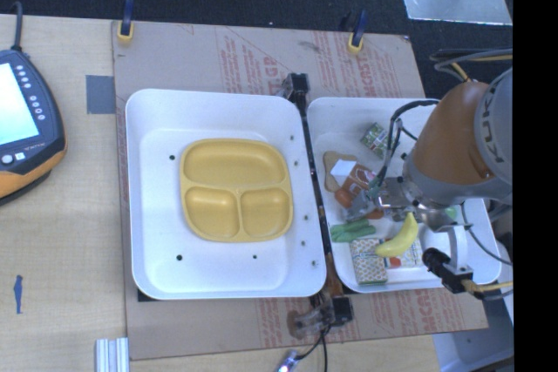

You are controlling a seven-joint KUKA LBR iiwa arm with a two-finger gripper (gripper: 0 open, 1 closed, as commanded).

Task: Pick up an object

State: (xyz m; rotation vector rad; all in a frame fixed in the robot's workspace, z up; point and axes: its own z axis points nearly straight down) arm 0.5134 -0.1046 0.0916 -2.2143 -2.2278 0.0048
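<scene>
Here the gripper [390, 206] hangs low in the right bin [488, 266], just above the yellow banana [399, 238], with a green pod-shaped toy [351, 231] left of the banana and a small printed box [370, 267] below-left of it. I judge it should settle squarely over one item before lifting. The arm's orange band [453, 135] covers the claw, so its state cannot be told.

Fixed overhead slant over both bins [139, 187]
</scene>
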